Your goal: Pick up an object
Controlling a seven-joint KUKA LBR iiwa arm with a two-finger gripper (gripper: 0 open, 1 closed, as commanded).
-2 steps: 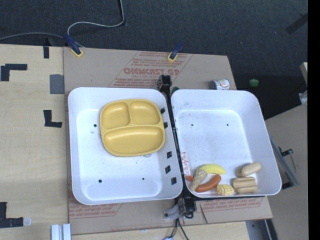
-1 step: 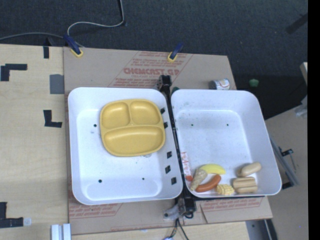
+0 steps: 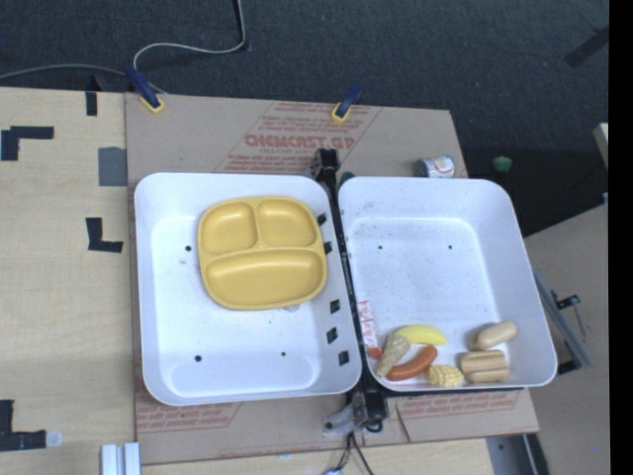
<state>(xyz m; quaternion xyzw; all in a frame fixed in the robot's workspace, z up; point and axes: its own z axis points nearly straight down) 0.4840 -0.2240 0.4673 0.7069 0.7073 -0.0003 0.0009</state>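
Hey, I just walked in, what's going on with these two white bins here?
Nothing is being handled at this moment. The left bin holds a yellow divided plate lying flat toward its far side. The right bin has a cluster of toy food pushed into its near corner: a banana, a red sausage, a corn cob and what look like bread rolls. None of it is lifted, so the pick has not happened.
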